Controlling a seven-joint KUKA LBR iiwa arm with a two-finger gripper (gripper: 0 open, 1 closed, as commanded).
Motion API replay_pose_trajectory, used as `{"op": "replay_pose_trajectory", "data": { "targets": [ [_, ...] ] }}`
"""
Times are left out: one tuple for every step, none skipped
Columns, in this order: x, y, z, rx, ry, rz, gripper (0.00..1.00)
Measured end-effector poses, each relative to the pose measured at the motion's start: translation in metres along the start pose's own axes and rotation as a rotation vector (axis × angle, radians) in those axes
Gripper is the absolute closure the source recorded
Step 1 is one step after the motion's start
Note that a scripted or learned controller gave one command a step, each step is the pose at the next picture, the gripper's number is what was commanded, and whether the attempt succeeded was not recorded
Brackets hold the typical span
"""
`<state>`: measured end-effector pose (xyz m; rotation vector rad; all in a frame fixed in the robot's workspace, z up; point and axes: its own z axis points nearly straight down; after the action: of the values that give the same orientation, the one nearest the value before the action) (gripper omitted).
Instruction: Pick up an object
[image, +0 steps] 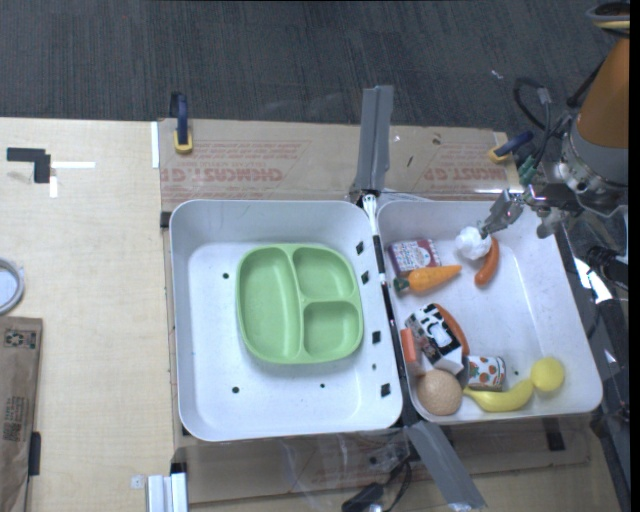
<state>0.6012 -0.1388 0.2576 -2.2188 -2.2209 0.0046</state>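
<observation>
White plastic bins sit side by side on the bench (90, 250); the left bin (200, 400) carries a green divided plate (300, 302). At the far edge of the right bin (560, 300), the gripper (497, 222) hangs with its tips just beside a small white object (470, 240), but whether it is open or closed cannot be told. Near that lie a red sausage-shaped piece (487, 262), a carrot (432, 279) and a small red carton (413, 255). Toward the near edge are a banana (500, 398), a lemon (547, 375), a brown egg-shaped thing (438, 392) and a small printed box (485, 372).
</observation>
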Motion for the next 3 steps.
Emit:
{"op": "replay_pose_trajectory", "data": {
  "targets": [
    [-0.030,0.034,0.108,-0.003,-0.001,-0.261,0.00],
    [-0.066,0.045,0.166,-0.004,-0.001,-0.307,0.00],
    [-0.067,0.045,0.155,-0.005,-0.002,-0.305,1.00]
  ]
}}
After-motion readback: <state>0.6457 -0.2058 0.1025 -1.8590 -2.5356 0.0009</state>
